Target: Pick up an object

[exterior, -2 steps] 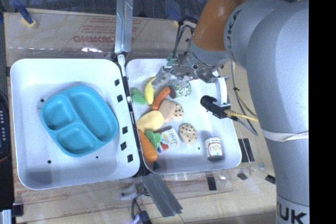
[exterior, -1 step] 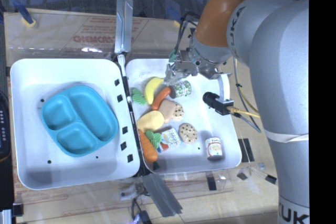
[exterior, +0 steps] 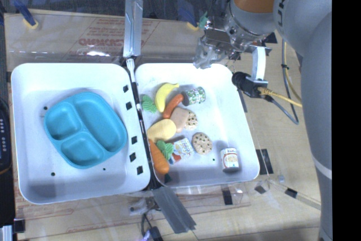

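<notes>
Gripper [exterior: 204, 58] above far edge of right bin [exterior: 240, 121], fingers' state cannot tell. Banana [exterior: 163, 94], carrots, cookies in bin. Blue tray [exterior: 84, 128] in left bin [exterior: 25, 121].

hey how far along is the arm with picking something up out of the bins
Done: nothing looks picked yet. The banana, the cookie and the small jar all lie in the right bin, and the blue tray sits in the left bin. In hand: the gripper hangs at the right bin's far rim, with no object seen between its fingers. Left: descend, grasp one item and lift it.
</notes>
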`<state>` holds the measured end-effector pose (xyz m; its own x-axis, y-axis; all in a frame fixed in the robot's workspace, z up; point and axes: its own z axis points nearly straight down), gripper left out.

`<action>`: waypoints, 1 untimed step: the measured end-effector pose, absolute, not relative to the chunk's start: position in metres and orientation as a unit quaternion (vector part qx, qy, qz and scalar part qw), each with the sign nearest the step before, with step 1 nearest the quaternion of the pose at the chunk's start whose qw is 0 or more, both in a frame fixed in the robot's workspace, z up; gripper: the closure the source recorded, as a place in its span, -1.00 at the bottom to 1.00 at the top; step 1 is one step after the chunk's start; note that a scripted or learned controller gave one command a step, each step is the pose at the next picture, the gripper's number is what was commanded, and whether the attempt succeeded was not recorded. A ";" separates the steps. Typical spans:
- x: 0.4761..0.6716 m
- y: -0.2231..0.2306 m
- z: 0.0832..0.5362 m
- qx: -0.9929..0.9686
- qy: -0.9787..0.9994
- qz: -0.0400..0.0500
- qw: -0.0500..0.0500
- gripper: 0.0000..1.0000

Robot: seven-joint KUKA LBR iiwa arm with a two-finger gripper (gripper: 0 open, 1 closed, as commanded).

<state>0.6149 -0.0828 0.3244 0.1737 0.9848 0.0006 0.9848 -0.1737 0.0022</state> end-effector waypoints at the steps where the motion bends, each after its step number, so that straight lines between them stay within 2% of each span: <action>1: 0.615 -0.083 0.321 0.766 0.643 -0.001 -0.001 -1.00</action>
